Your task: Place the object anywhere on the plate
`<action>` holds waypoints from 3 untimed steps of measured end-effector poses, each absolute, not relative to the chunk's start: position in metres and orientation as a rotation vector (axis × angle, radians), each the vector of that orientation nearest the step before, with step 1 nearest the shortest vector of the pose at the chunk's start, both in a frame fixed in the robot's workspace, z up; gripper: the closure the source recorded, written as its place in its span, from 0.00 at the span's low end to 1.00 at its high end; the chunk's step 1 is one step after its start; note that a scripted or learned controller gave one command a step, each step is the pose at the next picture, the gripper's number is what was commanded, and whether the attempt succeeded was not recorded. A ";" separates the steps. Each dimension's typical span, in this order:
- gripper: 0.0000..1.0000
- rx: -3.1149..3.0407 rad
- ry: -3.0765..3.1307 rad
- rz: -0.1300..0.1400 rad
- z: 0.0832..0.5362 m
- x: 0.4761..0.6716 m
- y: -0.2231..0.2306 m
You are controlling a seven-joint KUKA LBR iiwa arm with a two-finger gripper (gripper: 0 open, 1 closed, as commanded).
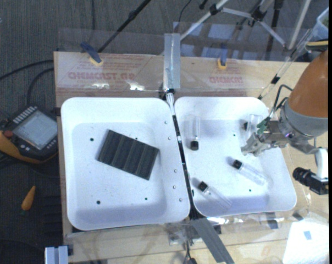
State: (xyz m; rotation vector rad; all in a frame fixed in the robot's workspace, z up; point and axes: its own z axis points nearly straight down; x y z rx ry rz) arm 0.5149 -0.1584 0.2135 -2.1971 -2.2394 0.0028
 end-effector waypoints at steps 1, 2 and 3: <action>1.00 -1.795 -2.573 0.003 0.181 0.568 -0.062; 1.00 -0.966 -2.991 0.000 0.253 0.670 -0.042; 1.00 -1.041 -2.962 0.000 0.213 0.662 0.056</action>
